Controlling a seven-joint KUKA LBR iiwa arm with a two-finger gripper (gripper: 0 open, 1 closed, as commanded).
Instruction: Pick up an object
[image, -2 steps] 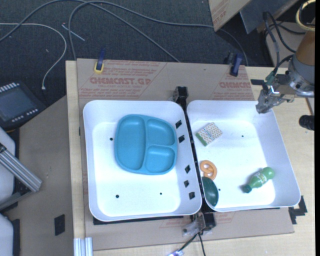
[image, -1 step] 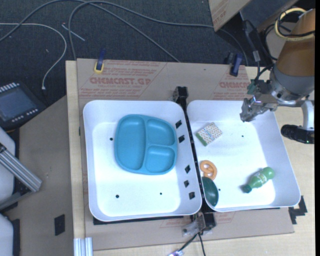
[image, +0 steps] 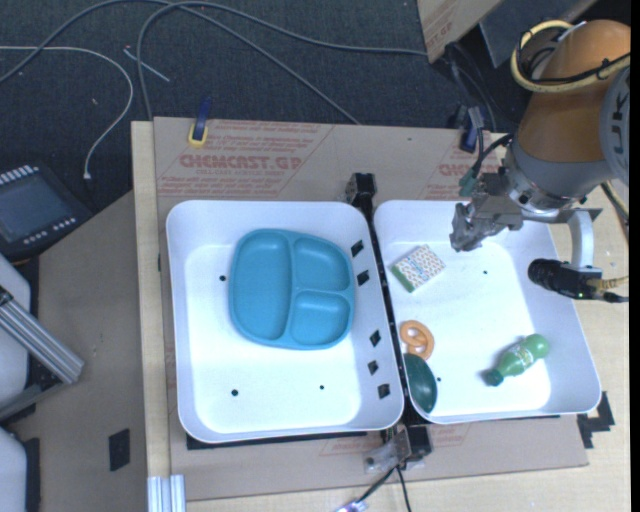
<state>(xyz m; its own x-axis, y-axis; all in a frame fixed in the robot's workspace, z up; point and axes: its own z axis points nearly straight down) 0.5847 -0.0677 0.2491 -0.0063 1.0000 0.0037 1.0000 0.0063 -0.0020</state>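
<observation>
My gripper (image: 466, 238) hangs over the back of the right bin (image: 560, 340), just right of a small white packet with green dots (image: 418, 267). Nothing shows between its fingers. Nearer the front of that bin lie an orange pretzel-shaped piece (image: 417, 338), a dark green spoon-like object (image: 421, 383) and a green bottle (image: 518, 360) on its side. The left bin (image: 200, 330) holds a blue divided plate (image: 292, 288).
A black divider with clips (image: 372, 300) runs between the two bins. The bins rest on a cardboard sheet (image: 270, 150). Cables lie on the dark floor behind, and a metal rail (image: 35, 335) stands at the left.
</observation>
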